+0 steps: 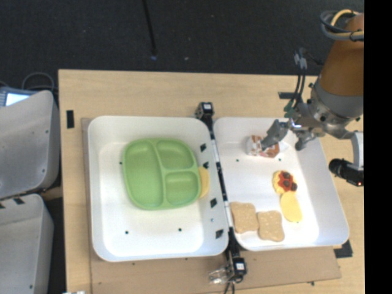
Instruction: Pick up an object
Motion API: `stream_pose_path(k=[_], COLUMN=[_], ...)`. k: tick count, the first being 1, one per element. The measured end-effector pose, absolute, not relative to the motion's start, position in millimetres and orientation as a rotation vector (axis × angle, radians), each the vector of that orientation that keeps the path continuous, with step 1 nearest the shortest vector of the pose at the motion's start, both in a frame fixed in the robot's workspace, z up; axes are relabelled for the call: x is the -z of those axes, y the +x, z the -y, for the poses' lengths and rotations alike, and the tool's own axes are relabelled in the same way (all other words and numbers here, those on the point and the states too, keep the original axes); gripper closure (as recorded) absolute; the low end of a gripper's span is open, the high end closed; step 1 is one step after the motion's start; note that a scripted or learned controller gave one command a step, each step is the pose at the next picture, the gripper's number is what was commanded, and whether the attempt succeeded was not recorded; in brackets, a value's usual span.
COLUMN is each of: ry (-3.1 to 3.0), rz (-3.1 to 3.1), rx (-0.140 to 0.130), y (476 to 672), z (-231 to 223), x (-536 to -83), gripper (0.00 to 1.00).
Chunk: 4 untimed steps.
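Here, on the wooden table (73, 90), a green divided plate (162, 174) lies in the left bin (104, 237) at centre frame, a yellow piece (204, 181) tucked against its right edge. In the right bin (318, 225), two tan bread slices (257, 220) sit at the lower left, touching; beyond them lie a yellow oval piece (291, 208) and a round yellow piece topped with red and dark bits (285, 182). At upper right, the arm's jaws (288, 138) stand spread, one finger touching a small red-and-white object (262, 147), possibly a toy food item, near the bin's top edge.
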<state>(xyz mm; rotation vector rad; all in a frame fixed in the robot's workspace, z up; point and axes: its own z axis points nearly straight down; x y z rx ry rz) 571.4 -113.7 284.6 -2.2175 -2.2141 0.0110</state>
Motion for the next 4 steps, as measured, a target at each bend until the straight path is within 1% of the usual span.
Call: stream_pose_path(k=[1, 2, 3, 4], ry=[-2.221, -2.221, -2.223, -2.226], rz=[2.224, 2.218, 2.218, 2.216], rx=[0.0, -0.007, -0.005, -0.005], y=[573.1, 573.3, 573.1, 577.9], z=[113.7, 120.3, 124.1, 127.5], x=[-290.9, -228.8, -185.9, -141.8], gripper=[0.0, 0.0, 0.0, 0.0])
